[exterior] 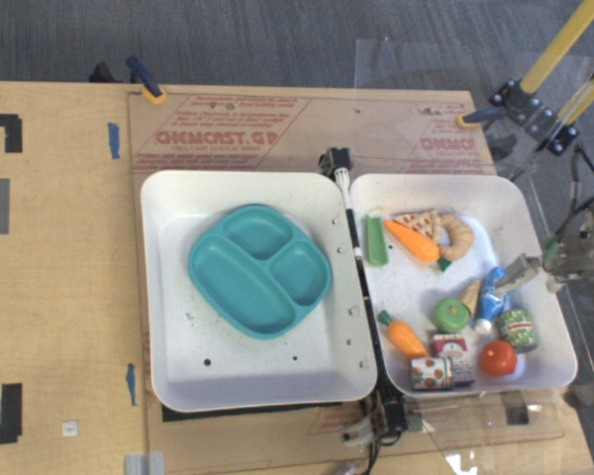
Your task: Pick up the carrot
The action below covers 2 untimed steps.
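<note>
Two toy carrots lie in the right bin [535,216]. The larger carrot [417,238] is orange with a green tip and lies aslant near the bin's back, between a green pod [376,240] and a tan ring-shaped pastry [460,236]. The smaller carrot [405,337] rests near the bin's front left. My gripper [537,268] reaches in over the bin's right rim, well to the right of both carrots and touching neither. Nothing is visibly held in it.
The right bin also holds a pizza slice [414,220], a green round fruit [452,315], a blue bottle [491,300], a red tomato [497,358], two small cans [442,369] and a speckled green-red toy [518,330]. A teal divided plate [260,269] lies in the left bin [168,295].
</note>
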{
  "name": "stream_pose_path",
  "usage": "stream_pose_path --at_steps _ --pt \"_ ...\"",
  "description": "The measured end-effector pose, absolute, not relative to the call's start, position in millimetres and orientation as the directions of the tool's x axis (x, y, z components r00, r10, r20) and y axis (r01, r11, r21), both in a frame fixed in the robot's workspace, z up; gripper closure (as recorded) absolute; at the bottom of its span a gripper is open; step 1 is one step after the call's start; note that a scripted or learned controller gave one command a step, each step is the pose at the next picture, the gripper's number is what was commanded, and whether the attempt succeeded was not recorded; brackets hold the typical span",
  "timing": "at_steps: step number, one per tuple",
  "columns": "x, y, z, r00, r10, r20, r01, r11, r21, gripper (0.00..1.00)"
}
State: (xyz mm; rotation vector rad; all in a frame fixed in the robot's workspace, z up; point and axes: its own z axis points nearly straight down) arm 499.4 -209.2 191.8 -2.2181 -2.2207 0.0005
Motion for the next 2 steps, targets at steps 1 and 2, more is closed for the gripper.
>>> stream_pose_path --at_steps 1,2 --pt "495.4 -131 118 0.095 0.995 0.006 0.995 -0.095 -0.008 0.00" --pt "525.6 -74 186 0.235 0.972 0.003 0.972 -0.235 0.003 0.00"
